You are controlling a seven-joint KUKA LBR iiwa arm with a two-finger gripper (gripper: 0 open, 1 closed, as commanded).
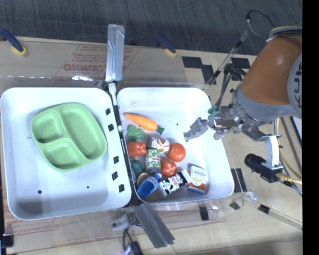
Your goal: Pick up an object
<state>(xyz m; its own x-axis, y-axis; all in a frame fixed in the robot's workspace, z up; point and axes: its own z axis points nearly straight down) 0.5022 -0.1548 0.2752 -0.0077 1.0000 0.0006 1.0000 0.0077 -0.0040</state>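
Now your pincer [194,132] hangs with nothing between its fingers; whether they're parted, you cannot tell. Lower it squarely onto the round red plastic tomato [176,152], just below-left of it.

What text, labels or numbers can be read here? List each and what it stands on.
None can be read for certain.
Red print on the cardboard sheet behind the bins: blurred.
Label on the small can: too small.
Print on the black-and-white carton: too small.
Print on the white and orange carton: too small.
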